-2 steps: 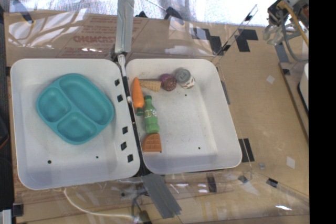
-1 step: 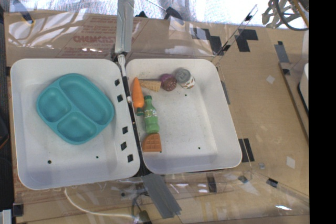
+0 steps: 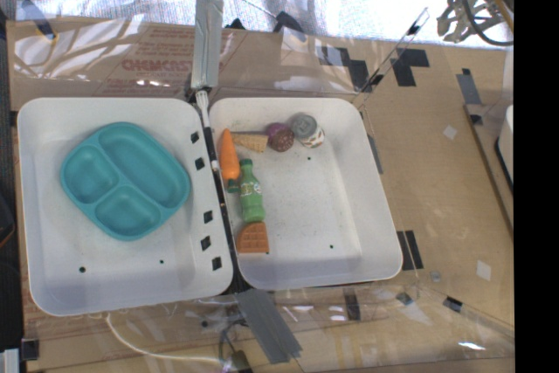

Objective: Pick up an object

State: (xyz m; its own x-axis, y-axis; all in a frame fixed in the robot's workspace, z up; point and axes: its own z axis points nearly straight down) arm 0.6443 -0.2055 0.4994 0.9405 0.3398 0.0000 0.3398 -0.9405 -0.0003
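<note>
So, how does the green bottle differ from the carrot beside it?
The green bottle is green with a label; the carrot is plain orange. The bottle lies nearer the viewer, the carrot farther back. The carrot tapers to a point; the bottle does not. Both lie flat along the right bin's left wall.

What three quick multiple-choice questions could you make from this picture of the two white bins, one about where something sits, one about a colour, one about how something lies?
1. Where is the teal divided plate?
A. in the left bin
B. in the right bin
C. on the cardboard outside both bins

2. What colour is the small bottle?
A. red
B. green
C. blue

3. How does the carrot rest?
A. standing on end in the middle of the bin
B. lying flat along the right bin's left wall
C. lying on the plate

Answers:
1. A, the plate rests on the floor of the left bin.
2. B, its body is green with a white label.
3. B, it lies lengthwise in the right bin beside the divider, just above the bottle.
</note>
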